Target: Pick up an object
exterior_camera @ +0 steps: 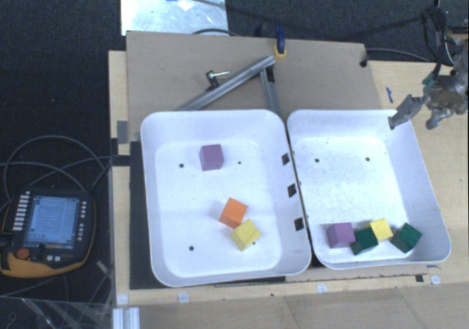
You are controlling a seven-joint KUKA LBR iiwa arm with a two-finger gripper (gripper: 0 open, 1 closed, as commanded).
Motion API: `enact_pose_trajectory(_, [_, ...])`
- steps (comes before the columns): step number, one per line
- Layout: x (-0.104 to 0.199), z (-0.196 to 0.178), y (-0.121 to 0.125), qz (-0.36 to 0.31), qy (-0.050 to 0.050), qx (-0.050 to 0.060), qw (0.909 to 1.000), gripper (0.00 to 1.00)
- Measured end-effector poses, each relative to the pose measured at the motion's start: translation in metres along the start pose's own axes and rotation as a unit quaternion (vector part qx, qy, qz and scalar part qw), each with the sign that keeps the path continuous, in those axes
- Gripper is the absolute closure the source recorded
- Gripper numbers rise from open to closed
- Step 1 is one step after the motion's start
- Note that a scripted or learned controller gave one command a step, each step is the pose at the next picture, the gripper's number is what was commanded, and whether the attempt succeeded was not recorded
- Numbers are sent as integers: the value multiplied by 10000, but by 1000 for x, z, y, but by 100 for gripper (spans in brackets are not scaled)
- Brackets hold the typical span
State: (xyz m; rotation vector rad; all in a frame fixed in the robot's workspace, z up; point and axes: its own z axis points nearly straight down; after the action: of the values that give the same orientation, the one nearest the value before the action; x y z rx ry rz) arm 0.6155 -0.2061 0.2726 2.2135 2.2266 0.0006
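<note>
Blocks are spread over both bins, and none has been lifted yet. In the left bin (157, 174), a purple block (211, 157) lies toward the far edge, with an orange block (233, 212) and a yellow block (246, 234) touching each other nearer the front. Along the front edge of the right bin (410, 174) are found a second purple block (340, 234), a green block (363, 240), a small yellow block (381, 228) and another green block (406, 237). The gripper (419, 113) is held spread apart and empty over that bin's far right corner, so the whole pick remains to be done.

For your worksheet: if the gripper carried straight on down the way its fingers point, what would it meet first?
Probably the right bin's bare floor near its far right corner. The open gripper has no block beneath it, though one view leaves depth uncertain.
</note>
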Motion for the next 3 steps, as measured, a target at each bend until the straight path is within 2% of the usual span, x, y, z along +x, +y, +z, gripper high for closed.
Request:
enact_pose_trajectory(1, [0, 0, 0, 2, -2, 1, 10000, 0])
enact_pose_trajectory(3, [-2, 120, 11, 11, 6, 23, 10000, 0])
